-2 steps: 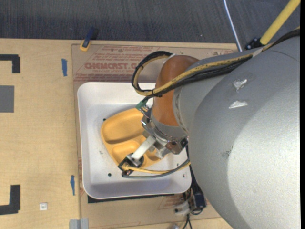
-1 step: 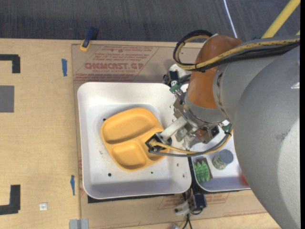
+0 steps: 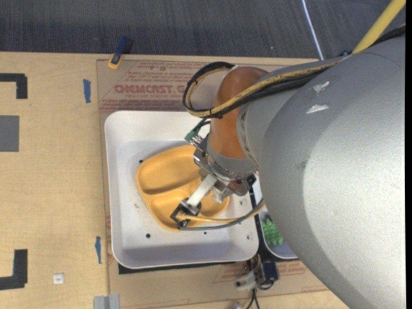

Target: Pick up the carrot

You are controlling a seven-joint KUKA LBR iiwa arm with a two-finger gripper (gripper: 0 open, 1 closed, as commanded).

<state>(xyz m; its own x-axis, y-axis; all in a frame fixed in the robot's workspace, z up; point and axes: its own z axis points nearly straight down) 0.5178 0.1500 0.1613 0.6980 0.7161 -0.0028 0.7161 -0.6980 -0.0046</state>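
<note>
Camera view looks down on the left bin (image 3: 125, 237), where the grey arm (image 3: 322, 172) reaches in from the right and hangs its pincer (image 3: 217, 187) low over a large, rounded yellow-orange object (image 3: 161, 172) lying in the middle of the bin floor. That low, centred pose suggests a grasp aimed at something on or beside this object. I cannot pick out the carrot for certain: it may be the yellow-orange shape itself, or it may lie hidden beneath the wrist. Whether the pincer is spread or closed, or has hold of anything, cannot be told from this angle. A small green thing (image 3: 273, 232) sits in the right bin (image 3: 286, 255), apart from the action.
</note>
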